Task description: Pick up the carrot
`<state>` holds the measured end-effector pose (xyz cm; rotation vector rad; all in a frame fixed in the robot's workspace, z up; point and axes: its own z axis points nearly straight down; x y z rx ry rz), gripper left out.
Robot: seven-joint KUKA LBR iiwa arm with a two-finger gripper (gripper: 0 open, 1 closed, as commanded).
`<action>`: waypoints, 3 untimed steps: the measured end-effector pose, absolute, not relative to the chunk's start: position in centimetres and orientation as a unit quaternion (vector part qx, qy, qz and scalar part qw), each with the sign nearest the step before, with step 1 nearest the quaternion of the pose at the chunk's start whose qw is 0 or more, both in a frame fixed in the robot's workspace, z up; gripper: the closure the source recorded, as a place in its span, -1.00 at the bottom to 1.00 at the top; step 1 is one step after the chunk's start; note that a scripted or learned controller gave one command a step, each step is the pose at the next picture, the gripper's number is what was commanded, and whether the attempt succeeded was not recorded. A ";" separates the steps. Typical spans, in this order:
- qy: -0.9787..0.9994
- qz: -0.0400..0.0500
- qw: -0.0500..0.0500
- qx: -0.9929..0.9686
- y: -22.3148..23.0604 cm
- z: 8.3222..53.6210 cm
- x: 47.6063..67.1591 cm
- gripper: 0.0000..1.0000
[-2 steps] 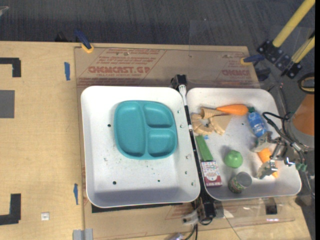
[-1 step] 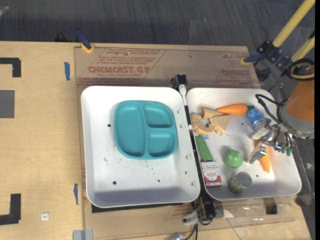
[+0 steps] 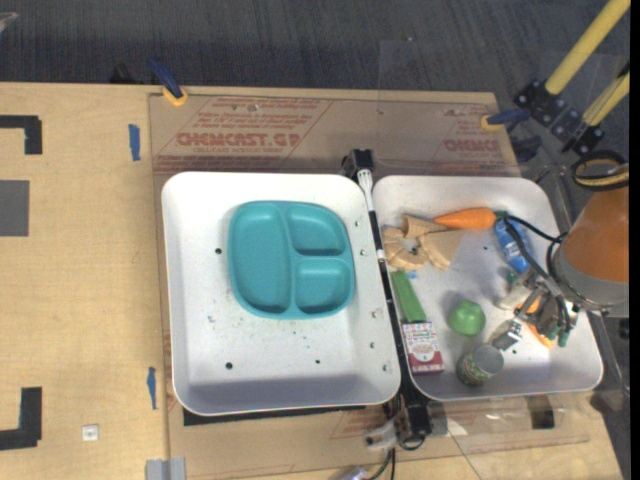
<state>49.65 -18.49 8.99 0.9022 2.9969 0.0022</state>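
Camera view, looking down at a slant on the desk [image 3: 80,298]. Two shallow white bins sit side by side at the centre. The left bin [image 3: 200,368] holds a teal divided plate [image 3: 292,258], lying flat slightly above the bin's centre. The right bin [image 3: 575,373] holds the loose items.

Carrot [image 3: 466,219]: orange, lying nearly level at 12 o'clock in the right bin, narrow end pointing toward 9 o'clock. The narrow end meets a pale tan, irregular object [image 3: 415,245], which sits at 10 o'clock in the bin.

Other contents of the right bin:
- green stick [image 3: 406,296], lying along the bin's 9 o'clock wall;
- red-and-white carton [image 3: 422,346], just below the stick at 7 o'clock;
- green ball [image 3: 466,318], near the bin's centre;
- dark round can [image 3: 480,366], at 6 o'clock;
- blue object [image 3: 510,245], at 2 o'clock, just right of the carrot's thick end.

Arm: enters from 3 o'clock, with its orange band [image 3: 604,236] over the bin's right rim. The gripper [image 3: 534,318] hangs over the bin's 4 o'clock area, well apart from the carrot. Finger spread cannot be determined because of cables and clutter; nothing is discernibly held.

Brown board [image 3: 330,133] with red print lies beneath both bins.
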 end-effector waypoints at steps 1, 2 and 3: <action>0.963 0.004 0.002 0.271 -21.8 8.8 58.9 -1.00; 0.963 0.002 0.010 0.270 -21.9 10.3 59.3 1.00; 0.974 0.001 0.008 0.228 -14.1 9.1 58.9 1.00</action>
